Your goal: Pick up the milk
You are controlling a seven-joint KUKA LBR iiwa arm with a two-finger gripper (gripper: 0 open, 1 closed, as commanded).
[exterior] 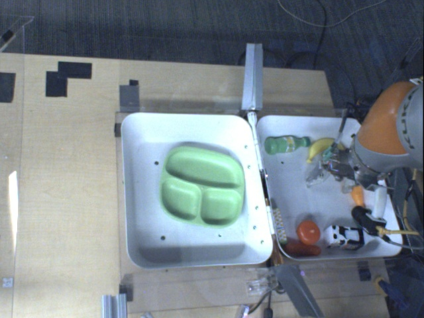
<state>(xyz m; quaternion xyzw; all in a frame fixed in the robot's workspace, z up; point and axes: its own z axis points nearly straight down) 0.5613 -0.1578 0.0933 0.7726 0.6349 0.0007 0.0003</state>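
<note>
Hovering over the right bin (pixel 285 177), the gripper (pixel 324 169) sits above the milk (pixel 343 236); finger state unclear.

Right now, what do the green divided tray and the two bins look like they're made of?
Green tray: likely moulded plastic, matte with soft highlights on its rounded ridges. Left bin and right bin: probably thin white plastic, smooth with a slight sheen, though painted metal can't be ruled out.

The 2 white bins (pixel 132 197) look like smooth moulded plastic with a dull sheen, and the green 3-compartment tray (pixel 202 185) is matt plastic. The bench (pixel 59 177) is pale wood with a faint grain, and a brushed metal bar (pixel 252 78) stands behind the bins. The arm's orange band (pixel 392 118) is glossy.
</note>
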